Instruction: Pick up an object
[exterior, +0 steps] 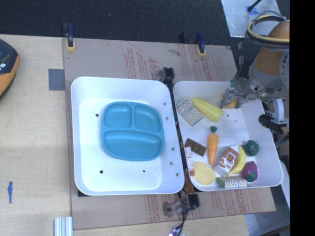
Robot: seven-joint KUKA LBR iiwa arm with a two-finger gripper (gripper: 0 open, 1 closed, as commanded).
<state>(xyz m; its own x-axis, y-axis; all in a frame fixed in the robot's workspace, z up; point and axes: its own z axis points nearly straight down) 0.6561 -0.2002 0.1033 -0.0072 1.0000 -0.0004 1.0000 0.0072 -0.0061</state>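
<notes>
The right bin holds several toy foods: a yellow piece, a checkered packet, a carrot, a brown bar, a pale yellow slice, an orange-and-white box, a banana, a green piece and a purple piece. My gripper is low over the bin's far right part, just right of the yellow piece. A small orange bit shows at its tip; whether it is held I cannot tell.
The left bin holds a blue divided plate. Clamps stand between the bins at the far and near ends. A yellow-and-black device lies at the bench's far left. The arm leans over the right bin's far right corner.
</notes>
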